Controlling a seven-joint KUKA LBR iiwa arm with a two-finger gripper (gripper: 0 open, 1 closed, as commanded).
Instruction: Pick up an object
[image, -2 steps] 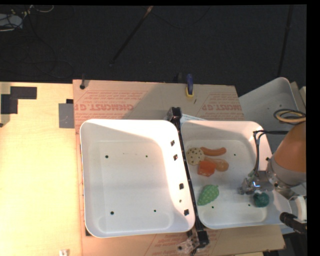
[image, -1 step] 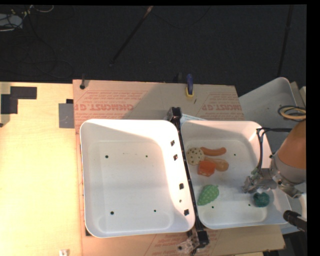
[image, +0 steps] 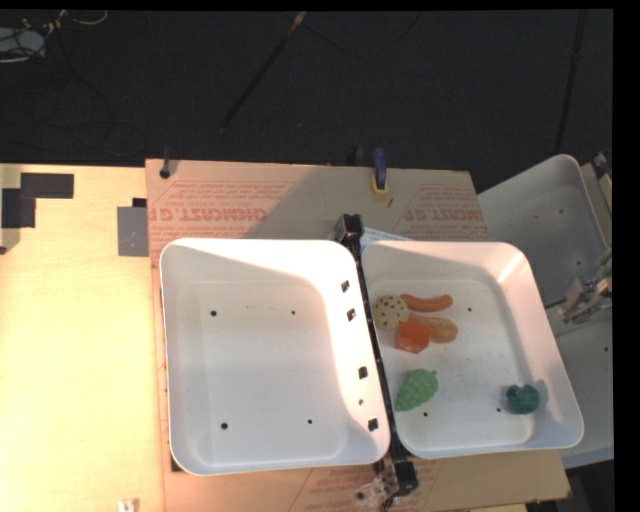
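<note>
where the bench ends at the right edge, a small pale metallic part, likely the gripper (image: 588, 292), sits over a tilted grey panel (image: 545, 200), just outside the right bin's outer rim and well apart from everything in it. too small and blurred to read the arm's pose. two shallow white bins side by side on printed brown cardboard (image: 250, 205), joined by a dark clipped seam. left bin (image: 185, 300): bare white floor with a few small dark dots. right bin (image: 520, 270): a cluster near the seam side, upper half. it has a round tan disc (image: 387, 312) with a dotted face, an orange-red sausage shape (image: 428, 302) just beside it, a red-orange chunk (image: 411, 338) below those, and a paler orange piece (image: 443, 330) touching the chunk on its right. lower down, near the seam, lies a bumpy green lump (image: 416, 389), apart from the cluster. a dark teal lump (image: 522, 399) sits alone near the lower right corner. pincer: cannot tell whether it is open or closed. nothing from the bin is seen in it or touching it. every pickable object lies on the right bin's floor.
</note>
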